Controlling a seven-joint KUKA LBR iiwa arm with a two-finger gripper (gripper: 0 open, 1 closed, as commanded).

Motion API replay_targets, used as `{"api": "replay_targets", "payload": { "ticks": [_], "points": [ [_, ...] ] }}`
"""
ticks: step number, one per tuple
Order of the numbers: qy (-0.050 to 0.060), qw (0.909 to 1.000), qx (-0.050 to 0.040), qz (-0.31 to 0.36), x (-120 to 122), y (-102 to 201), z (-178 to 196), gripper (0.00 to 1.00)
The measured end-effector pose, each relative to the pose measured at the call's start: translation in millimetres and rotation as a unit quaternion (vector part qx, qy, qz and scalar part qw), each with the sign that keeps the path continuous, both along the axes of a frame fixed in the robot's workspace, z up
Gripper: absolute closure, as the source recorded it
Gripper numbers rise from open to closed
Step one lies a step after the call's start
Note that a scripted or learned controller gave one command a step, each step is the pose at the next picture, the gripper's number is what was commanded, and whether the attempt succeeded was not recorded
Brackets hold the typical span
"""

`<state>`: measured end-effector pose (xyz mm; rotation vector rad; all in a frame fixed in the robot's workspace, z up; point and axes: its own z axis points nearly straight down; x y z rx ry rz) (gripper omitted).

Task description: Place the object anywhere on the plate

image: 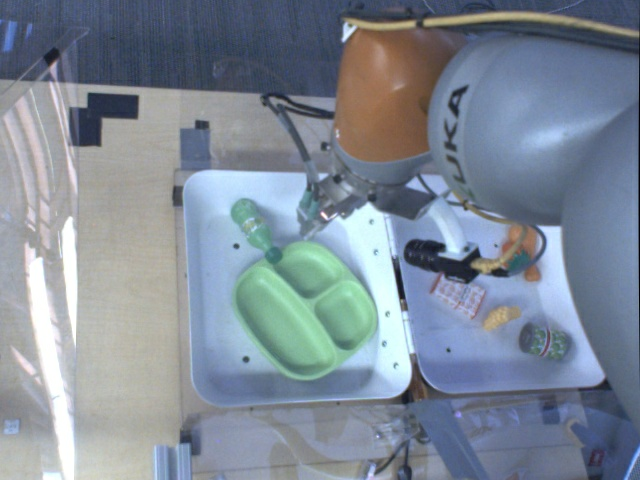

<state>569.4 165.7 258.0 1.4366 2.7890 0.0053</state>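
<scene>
A green divided plate (305, 310) lies in the left bin (205, 298), with three compartments that hold nothing. A small green bottle (252, 226) lies on the bin floor just up and left of the plate, its cap end touching the plate's far rim. My gripper (314, 214) hangs over the left bin's back part, just above the plate's far edge and a little right of the bottle. The large wrist hides most of it.
The right bin (500, 368) holds a red and white packet (458, 295), a small yellow piece (501, 317), a green and white can (544, 341) and an orange item (520, 249). The arm covers that bin's back half.
</scene>
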Motion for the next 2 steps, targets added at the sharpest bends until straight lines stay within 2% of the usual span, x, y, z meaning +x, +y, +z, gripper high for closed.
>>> {"api": "replay_targets", "payload": {
  "ticks": [1,2],
  "points": [
    [-0.003,0.9999,0.0033,-0.015,9,34,-151,1.00],
    [-0.007,0.9992,0.0094,0.039,27,2,-149,1.00]
  ]
}}
